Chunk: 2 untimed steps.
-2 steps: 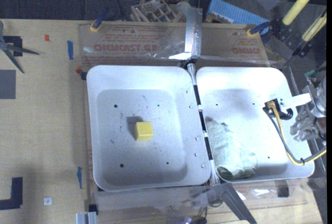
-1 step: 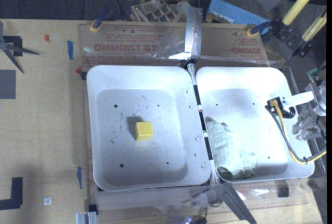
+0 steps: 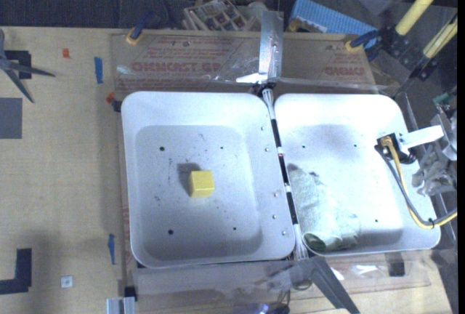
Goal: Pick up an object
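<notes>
A small yellow block (image 3: pixel 202 183) lies in the middle of the left white bin (image 3: pixel 145 116). A rolled grey-green cloth (image 3: pixel 321 209) rests in the right white bin (image 3: pixel 378 113), along its left wall and down to the front edge. My gripper (image 3: pixel 433 168) is at the far right edge of the view, over the right rim of the right bin, partly cut off. A white bracket (image 3: pixel 415 138) and a yellow cable (image 3: pixel 407 189) hang beside it. It is well apart from both the cloth and the block.
A metal divider strip (image 3: pixel 280 160) runs between the bins. Cardboard (image 3: pixel 189 62) and a metal post (image 3: pixel 269 47) stand behind them. Wooden bench surface (image 3: pixel 58 182) extends to the left, with clutter beyond the back edge.
</notes>
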### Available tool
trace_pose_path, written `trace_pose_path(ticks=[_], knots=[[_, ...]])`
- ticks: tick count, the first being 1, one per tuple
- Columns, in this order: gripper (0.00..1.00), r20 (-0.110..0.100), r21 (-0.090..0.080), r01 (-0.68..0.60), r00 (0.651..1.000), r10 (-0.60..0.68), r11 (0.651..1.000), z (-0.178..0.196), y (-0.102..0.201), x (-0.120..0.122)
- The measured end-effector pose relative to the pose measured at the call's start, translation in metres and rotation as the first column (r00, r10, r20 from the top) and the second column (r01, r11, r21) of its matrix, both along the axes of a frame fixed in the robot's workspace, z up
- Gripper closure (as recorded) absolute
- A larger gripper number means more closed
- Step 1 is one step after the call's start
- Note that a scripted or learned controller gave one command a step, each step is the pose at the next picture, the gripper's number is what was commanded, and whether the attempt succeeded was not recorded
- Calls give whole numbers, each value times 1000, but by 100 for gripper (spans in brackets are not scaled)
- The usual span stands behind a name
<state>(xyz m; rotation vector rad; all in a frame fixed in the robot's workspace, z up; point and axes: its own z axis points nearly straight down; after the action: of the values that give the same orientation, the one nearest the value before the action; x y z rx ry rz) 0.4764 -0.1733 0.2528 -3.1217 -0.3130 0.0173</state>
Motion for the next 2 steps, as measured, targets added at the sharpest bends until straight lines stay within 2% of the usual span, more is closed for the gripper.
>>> trace_pose_path(ticks=[2], knots=[[100, -7, 1, 3, 1000, -3, 1000, 17, -2, -1]])
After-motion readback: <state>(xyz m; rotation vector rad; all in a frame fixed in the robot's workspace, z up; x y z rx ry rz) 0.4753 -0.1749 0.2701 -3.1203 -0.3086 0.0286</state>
